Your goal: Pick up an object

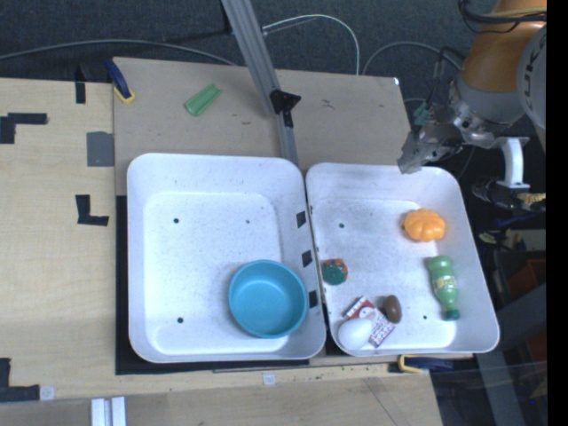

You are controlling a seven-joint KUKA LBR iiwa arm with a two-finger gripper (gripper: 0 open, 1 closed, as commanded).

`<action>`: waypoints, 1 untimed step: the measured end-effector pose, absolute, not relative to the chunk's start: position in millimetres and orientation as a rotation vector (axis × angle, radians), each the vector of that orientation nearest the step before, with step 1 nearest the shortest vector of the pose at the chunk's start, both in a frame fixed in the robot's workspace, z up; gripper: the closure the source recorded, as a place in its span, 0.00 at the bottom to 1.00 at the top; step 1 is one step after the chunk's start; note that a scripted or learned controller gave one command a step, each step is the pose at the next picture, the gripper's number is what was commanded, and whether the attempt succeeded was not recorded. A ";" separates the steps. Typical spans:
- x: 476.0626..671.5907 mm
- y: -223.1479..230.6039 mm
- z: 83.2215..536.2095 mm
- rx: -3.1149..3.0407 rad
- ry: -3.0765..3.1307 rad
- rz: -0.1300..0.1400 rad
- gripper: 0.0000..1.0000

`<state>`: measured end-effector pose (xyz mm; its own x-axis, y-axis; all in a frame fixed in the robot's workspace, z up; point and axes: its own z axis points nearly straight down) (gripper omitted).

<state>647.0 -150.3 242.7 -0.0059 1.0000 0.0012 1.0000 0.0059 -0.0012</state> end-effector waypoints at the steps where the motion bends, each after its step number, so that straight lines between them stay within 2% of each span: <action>1: 630.1 -105.5 248.8 -2.213 -2.226 0.000 1.00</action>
<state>630.1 -105.5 248.8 -0.0055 1.0000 0.0020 1.0000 0.0055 -0.0017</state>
